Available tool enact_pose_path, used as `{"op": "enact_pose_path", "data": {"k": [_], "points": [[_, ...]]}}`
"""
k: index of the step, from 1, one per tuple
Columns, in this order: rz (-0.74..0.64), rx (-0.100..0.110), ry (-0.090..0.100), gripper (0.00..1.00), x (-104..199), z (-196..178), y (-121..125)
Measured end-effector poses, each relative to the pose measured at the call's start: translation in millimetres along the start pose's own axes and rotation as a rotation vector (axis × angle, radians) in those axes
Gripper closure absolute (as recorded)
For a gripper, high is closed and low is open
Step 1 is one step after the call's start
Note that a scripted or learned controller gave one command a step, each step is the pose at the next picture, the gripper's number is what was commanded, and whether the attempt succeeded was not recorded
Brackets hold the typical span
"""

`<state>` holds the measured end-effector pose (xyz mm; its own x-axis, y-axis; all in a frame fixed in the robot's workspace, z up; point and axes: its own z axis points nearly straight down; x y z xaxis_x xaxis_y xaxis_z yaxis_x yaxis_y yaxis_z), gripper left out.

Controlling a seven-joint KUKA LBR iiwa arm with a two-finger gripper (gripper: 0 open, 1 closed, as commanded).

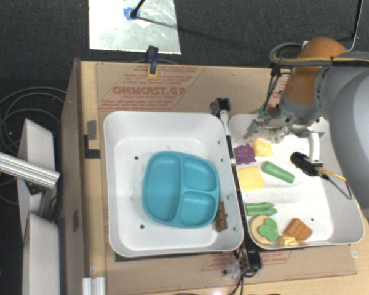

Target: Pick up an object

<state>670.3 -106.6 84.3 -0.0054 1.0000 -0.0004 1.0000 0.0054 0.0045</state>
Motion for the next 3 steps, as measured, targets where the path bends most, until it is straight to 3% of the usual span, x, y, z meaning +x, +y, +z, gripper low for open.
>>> {"op": "enact_pose_path", "data": {"k": [1, 2, 3], "points": [[-0.001, -0.001, 0.001, 0.0, 21.8, -24.6, -0.3], [0.012, 0.015, 0.002, 0.0, -18.5, 1.4, -122.9], [0.001, -0.012, -0.004, 0.0, -32.7, -112.4, -66.0]]}}
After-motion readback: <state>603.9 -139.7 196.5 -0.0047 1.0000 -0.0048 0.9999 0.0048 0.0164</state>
